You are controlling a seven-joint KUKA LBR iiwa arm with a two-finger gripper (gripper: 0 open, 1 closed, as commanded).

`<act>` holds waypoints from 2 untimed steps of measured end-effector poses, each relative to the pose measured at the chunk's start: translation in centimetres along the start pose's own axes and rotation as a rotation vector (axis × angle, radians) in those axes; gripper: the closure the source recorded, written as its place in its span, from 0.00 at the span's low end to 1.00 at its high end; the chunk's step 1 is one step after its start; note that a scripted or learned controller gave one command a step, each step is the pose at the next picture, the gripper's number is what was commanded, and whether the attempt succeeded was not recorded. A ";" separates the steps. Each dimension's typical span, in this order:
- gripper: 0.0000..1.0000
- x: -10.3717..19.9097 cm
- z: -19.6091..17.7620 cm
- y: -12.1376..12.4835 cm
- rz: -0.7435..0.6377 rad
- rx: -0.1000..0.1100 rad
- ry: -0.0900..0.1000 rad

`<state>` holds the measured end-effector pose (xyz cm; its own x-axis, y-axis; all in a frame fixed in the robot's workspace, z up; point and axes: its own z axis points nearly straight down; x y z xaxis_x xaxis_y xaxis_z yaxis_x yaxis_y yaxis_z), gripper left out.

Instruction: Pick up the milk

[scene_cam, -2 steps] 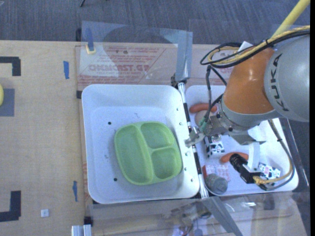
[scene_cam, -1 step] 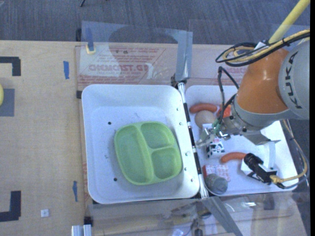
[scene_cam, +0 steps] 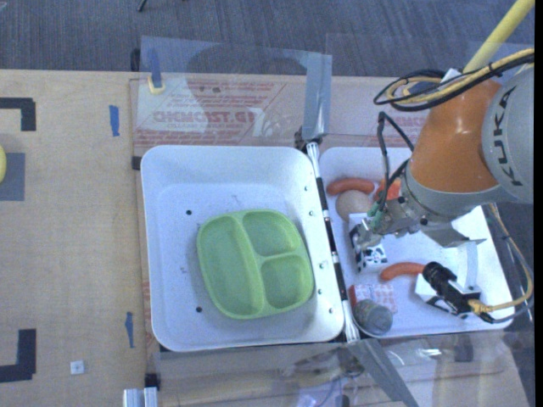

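Spanning most of the view, the wooden surface (scene_cam: 68,227) carries two shallow white bins side by side, their inner walls touching. The left bin (scene_cam: 170,185) holds one thing: a green divided plate (scene_cam: 254,261) with three compartments, lying flat near its middle and turned a little askew.

The grey arm (scene_cam: 458,142), with its orange band, reaches in from the right and hangs over the right bin (scene_cam: 424,320), covering much of that bin's far side. Its pincer (scene_cam: 369,234) points down at the bin's left half, just above the milk (scene_cam: 371,257) – a small carton with black-and-white cow patches, lying near the bin's left wall about midway along it. From this angle I cannot tell whether the pincer is open or closed, nor whether it touches the carton.

Around the milk lie smaller things:
- an orange-red sausage (scene_cam: 349,185) at the far end
- a beige egg-shaped thing (scene_cam: 352,203) just beside that sausage
- a second sausage (scene_cam: 403,270) just right of the carton
- a red-and-white patterned packet (scene_cam: 373,293) nearer the camera
- a grey round thing (scene_cam: 373,318) – touching that packet – at the near edge
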<state>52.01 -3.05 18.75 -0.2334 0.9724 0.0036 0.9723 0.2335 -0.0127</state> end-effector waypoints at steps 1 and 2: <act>1.00 6.8 -3.4 -0.3 -0.464 -0.007 -0.005; 1.00 6.7 -4.1 -0.2 -0.463 -0.004 -0.003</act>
<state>50.34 3.43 22.85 -0.6428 0.7660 0.0046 0.7660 0.6429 -0.0065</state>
